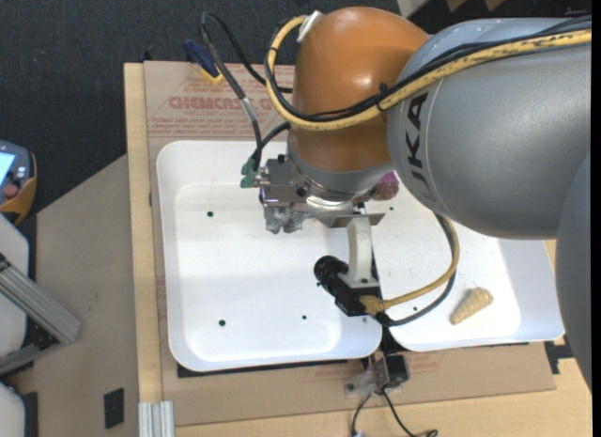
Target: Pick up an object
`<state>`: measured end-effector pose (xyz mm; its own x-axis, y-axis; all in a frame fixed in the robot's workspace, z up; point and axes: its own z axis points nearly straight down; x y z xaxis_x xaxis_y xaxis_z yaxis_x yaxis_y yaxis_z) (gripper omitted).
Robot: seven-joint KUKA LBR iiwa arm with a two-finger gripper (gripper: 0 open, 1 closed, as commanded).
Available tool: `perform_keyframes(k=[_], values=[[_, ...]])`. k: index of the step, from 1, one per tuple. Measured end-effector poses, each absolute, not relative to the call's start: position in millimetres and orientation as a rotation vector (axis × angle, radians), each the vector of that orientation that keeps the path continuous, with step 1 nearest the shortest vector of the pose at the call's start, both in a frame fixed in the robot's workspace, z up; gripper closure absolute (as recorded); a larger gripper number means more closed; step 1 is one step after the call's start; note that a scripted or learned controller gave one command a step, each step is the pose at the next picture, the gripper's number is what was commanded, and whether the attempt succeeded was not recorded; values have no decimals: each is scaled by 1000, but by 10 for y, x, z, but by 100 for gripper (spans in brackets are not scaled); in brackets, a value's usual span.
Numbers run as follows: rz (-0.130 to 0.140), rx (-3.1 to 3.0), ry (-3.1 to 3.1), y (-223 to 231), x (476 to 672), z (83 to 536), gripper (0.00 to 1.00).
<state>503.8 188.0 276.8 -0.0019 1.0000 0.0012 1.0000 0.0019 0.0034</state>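
Observation:
The arm reaches in from the right and hangs over the left bin [188, 266], its orange band covering the bin's far right part. My gripper [278, 211] pokes out below the wrist, low over the bin's upper middle; the wrist hides how it stands. A pink-purple object [386, 184] peeks out beside the wrist near the wall between the bins, mostly hidden. A tan ridged cone-shaped object [471, 305] lies in the right bin [488, 332] near its front.
Both white bins sit on a cardboard sheet [202, 101] with red print. A blue-tipped cable [202, 54] lies over the cardboard at the back. The left bin's white floor shows a few small dark dots.

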Motion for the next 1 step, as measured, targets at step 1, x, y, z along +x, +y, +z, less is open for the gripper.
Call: perform_keyframes(k=[1], values=[[7,2219,2222,1814,4803,3263,100]])
